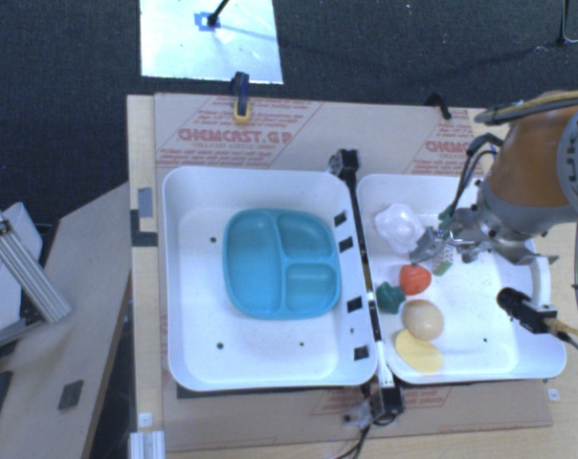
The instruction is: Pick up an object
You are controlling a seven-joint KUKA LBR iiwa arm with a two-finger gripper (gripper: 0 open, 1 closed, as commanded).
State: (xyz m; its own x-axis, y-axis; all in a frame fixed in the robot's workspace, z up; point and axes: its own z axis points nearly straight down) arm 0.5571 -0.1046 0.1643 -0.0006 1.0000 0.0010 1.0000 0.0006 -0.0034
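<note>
- Two white bins sit side by side on the bench, the left bin (188, 256) and the right bin (519, 352), parted by a dark divider (359, 256) running from top to bottom.
- We see one thing in the left bin: a blue tray (277, 261) with three compartments, lying flat near the middle. All three compartments look bare.
- We count several small things in the right bin, gathered along its left side near the divider.
- Highest is a clear cup (396, 225), lying near the bin's upper left corner.
- Below it lies a red piece (415, 278), and just beside that, toward the divider, a dark green piece (391, 298).
- Lower still sits a tan egg (423, 319), touching or almost touching a yellow piece (419, 352) below it, near the bin's front wall.
- We see the arm (543, 175) reach in from the right over the right bin, its orange band above the wrist.
- We place the gripper (433, 247) low over the right bin, between the cup and the red piece, just beside both.
- We cannot tell how the gripper is set or whether it has hold of anything; a small greenish bit (443, 265) shows just beside it, too small to name.
</note>
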